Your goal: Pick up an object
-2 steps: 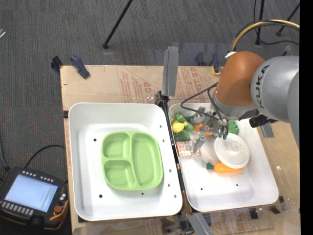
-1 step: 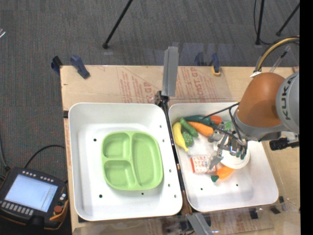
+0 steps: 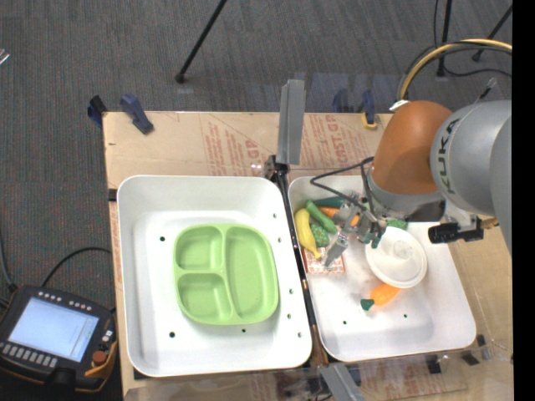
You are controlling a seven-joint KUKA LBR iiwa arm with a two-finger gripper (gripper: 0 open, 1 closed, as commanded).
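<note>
Arm (image 3: 451, 161): seen reaching in from the right, grey with an orange band above the wrist; its far part is cut off by the frame's right side, and much of the right bin's back corner is hidden beneath it

Hand (image 3: 338, 245): seen low over the left part of the right bin, above the cluster of small items; whether its fingers are apart or together cannot be told, as the metal parts are small and blurred against the clutter, and nothing can be made out as gripped

Right bin (image 3: 418, 332): white and shallow, placed on the surface just beside the left bin; its back edge is partly covered by the wrist

Yellow item (image 3: 305, 230): banana-like, lying along the right bin's left wall, partly overlapped by green pieces

Green pieces (image 3: 321, 217): lying near the yellow item, shapes hard to make out

Patterned packet (image 3: 318, 263): seen under the hand, partly hidden by it

White bowl (image 3: 398, 259): round, resting in the middle of the right bin, its upper rim partly covered by the wrist

Orange item (image 3: 383, 295): carrot-like with a green end, lying just in front of the bowl

Left bin (image 3: 142, 215): white, holding a green divided plate (image 3: 226, 274) with three compartments

Surface (image 3: 209, 140): brown board, clamped at the back edge

Pendant (image 3: 54, 332): seen on the floor at lower left, cut off by the frame
</note>
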